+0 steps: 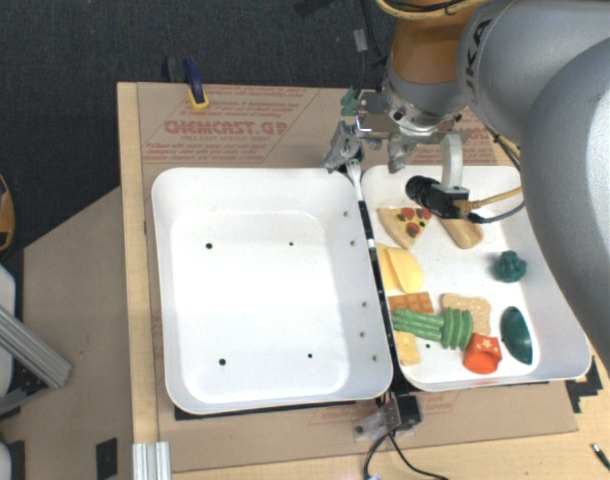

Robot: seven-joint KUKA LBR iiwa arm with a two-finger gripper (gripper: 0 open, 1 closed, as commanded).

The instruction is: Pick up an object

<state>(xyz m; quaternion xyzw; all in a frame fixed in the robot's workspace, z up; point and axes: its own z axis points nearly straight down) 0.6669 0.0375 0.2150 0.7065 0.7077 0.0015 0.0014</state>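
white bins (265, 193); claw (400, 153) fingers unclear.

The brown board (235, 118) under the bins bears red print: "CHEMCAST GP" in large letters, repeated fainter in smaller lines above and below, too small to read fully. The grey arm (545, 58) carries dark letters near the orange band, seemingly "KU", cut off and blurred. No other text is legible.
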